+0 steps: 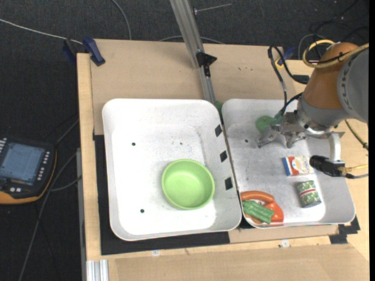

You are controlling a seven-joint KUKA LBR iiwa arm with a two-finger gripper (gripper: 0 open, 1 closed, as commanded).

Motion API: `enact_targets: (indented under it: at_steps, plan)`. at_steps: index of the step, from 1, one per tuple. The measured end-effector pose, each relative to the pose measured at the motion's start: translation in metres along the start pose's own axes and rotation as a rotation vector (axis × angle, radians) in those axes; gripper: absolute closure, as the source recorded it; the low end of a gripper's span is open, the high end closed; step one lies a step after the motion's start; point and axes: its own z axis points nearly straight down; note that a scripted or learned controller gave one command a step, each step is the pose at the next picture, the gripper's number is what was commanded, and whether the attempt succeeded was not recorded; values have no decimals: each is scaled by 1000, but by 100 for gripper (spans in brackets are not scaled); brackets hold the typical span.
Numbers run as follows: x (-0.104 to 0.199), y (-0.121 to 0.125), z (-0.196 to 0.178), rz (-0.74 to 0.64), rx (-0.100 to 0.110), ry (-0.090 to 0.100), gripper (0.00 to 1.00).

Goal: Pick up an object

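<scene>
One round glossy green bowl (pixel 187 184)

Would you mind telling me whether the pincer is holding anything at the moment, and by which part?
It cannot be told: the pincer sits low in the right bin beside a small green object, its grip unclear.

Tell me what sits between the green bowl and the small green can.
In the camera view, an orange plate of vegetables lies between the green bowl and the green can, at the right bin's near-left corner, past the rims where the bins meet.
</scene>
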Motion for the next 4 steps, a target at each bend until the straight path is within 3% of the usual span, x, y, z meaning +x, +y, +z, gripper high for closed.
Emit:
enact_targets:
  at_steps: [1,4]
  plan:
    - [0,1,-12,0,-4,-1,100]
    - [-11,6,-150,0,-6,-1,100]
